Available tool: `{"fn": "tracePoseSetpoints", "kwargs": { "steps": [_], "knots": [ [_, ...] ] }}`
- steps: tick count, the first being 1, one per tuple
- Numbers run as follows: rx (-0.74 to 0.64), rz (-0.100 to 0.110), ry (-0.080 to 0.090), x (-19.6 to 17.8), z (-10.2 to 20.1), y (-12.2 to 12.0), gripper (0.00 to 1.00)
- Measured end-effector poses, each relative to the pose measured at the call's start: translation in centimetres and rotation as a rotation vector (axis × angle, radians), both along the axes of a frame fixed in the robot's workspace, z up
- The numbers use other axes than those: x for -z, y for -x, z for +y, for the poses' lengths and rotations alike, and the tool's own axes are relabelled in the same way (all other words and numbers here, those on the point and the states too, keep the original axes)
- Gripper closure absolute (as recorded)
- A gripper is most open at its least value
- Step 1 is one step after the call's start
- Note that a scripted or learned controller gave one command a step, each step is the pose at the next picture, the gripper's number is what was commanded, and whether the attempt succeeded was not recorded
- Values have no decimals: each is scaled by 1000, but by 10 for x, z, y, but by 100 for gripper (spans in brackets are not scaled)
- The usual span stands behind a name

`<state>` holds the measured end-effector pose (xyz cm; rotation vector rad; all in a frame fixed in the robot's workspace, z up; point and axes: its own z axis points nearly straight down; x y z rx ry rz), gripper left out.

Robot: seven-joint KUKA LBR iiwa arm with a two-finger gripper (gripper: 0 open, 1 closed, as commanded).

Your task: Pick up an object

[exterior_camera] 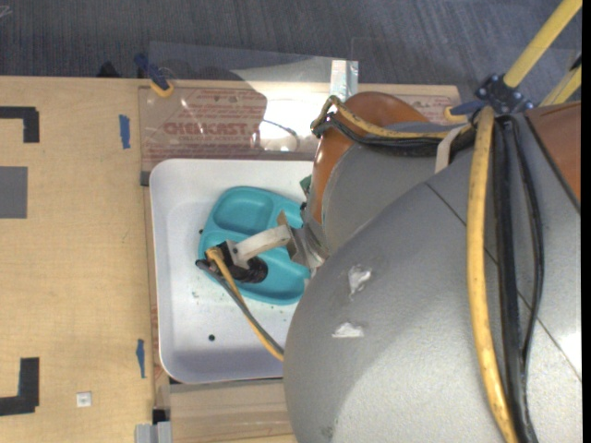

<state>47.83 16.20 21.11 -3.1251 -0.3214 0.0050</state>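
Observation:
A turquoise plastic object (247,212) with shallow hollows, like a sectioned dish, lies in the middle of the left white bin (177,257). My gripper (277,253) reaches down from the right and sits low over the turquoise object's near right part. The bulky grey arm (416,293) with its orange band (369,123) hides the gripper's tips and the whole right side of the bench.
A clear plastic sheet with red print (212,127) lies behind the bin. The wooden bench top (74,247) with black markings spreads to the left. A small dark speck (211,338) lies on the bin floor near the front. Yellow cables (480,247) run down the arm.

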Motion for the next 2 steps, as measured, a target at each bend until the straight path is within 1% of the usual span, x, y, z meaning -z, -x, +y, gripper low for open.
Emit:
{"fn": "tracePoseSetpoints", "kwargs": {
  "steps": [1,2],
  "knots": [
    [3,-2,-1,-10,-1,-1,100],
    [1,0,1,16,45,0,100]
  ]
}}
